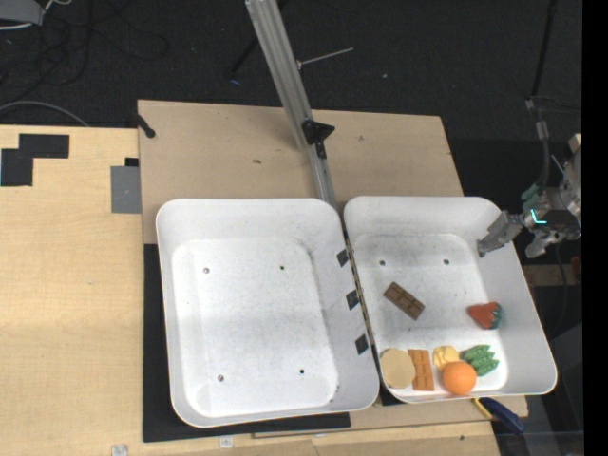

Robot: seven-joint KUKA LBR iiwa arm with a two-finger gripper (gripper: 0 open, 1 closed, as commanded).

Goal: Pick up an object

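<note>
Plywood bench (237, 150) bears two white bins. Gripper (518, 234) hangs at the right bin's (418, 218) three o'clock rim; whether its jaws are apart, I cannot tell. Chocolate bar (404, 300) lies centrally, strawberry (484, 315) at four, orange (459, 378) at six.

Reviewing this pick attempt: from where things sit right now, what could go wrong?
1. The orange, green item, yellow piece and tan pieces crowd the right bin's near corner; a grasp may catch two or slip.
2. The brown bar lies flat and may be hard to grip.
3. The gripper sits at the bin's right rim and could clip it descending.
</note>
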